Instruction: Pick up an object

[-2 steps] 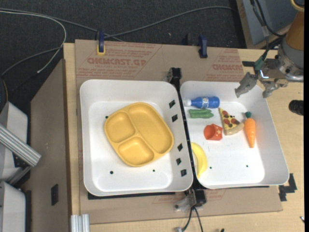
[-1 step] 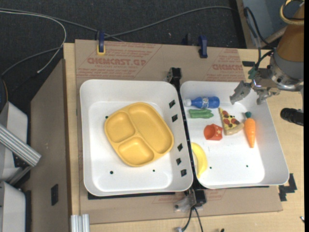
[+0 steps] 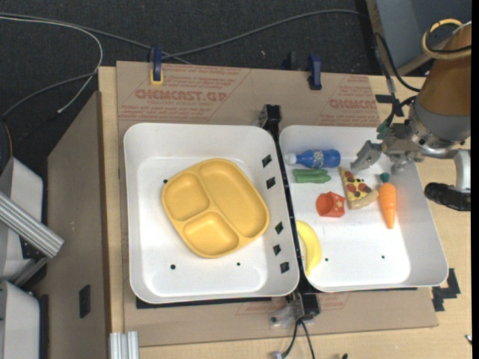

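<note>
The right bin (image 3: pixel 397 264) holds several toy foods: a blue bottle (image 3: pixel 316 158), a green pod (image 3: pixel 310 176), a pizza slice (image 3: pixel 357 188), a red piece (image 3: pixel 330 204), an orange carrot (image 3: pixel 388 204) and a yellow banana (image 3: pixel 309 245) at the bin's left wall. My gripper (image 3: pixel 384 158) hangs over the bin's upper right part, above and just right of the pizza slice, with its two fingers (image 3: pixel 366 156) spread apart and nothing between them.
The left bin (image 3: pixel 150 200) bears a yellow divided plate (image 3: pixel 215 207). A black divider strip (image 3: pixel 281 193) runs between the bins. Cardboard lies under both bins, held by two blue clamps (image 3: pixel 156 66) at the back. Cables trail behind.
</note>
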